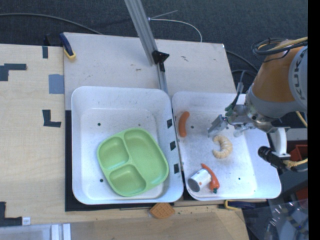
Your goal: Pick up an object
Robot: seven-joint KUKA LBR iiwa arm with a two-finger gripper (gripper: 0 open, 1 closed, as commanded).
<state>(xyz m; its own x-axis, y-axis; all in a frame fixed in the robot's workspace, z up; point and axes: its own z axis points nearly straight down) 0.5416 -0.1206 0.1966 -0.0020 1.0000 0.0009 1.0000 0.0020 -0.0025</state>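
In the right bin [260, 184] lie a tan croissant-shaped pastry [223, 146], an orange sausage [183, 123] near the left wall, and a white cup [199, 180] with a red-orange chilli [211, 176] beside it at the front. My gripper [226, 125] hovers just above and behind the pastry, its fingers spread apart with nothing between them. The grey arm with its orange band [277, 81] comes in from the right.
The left bin [85, 101] holds a green divided plate [132, 161]. A metal pole [142, 24] slants in from the top, ending between the bins. A small waffle-like piece [161, 211] lies on the bench in front of the bins.
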